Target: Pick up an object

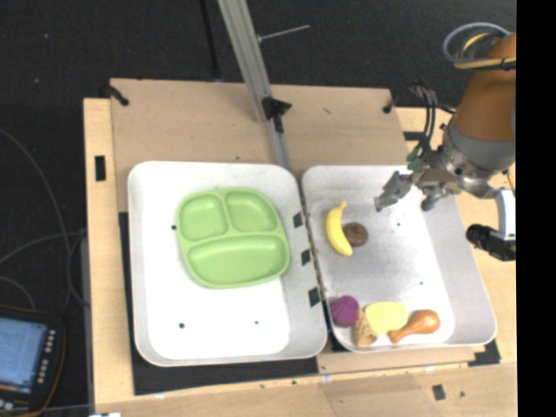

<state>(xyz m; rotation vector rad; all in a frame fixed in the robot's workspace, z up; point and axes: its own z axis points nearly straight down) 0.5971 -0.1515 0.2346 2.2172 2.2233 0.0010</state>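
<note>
A grey KUKA arm [482,111] with an orange band reaches in from the right, its two-finger gripper [410,194] hanging over the upper part of the right bin [452,259] with fingers spread apart and nothing between them. Below and to its left, a yellow banana [338,229] lies touching a small brown round object [355,234] near the bin's left wall. Along the bin's near edge sit a purple fruit [345,309], a pale yellow block [385,315] and an orange-brown drumstick-shaped toy [415,324] (the three crowd close together, with a small tan object at the block's lower left too unclear to name). The left bin [156,320] holds a green three-compartment plate [233,237].
</note>
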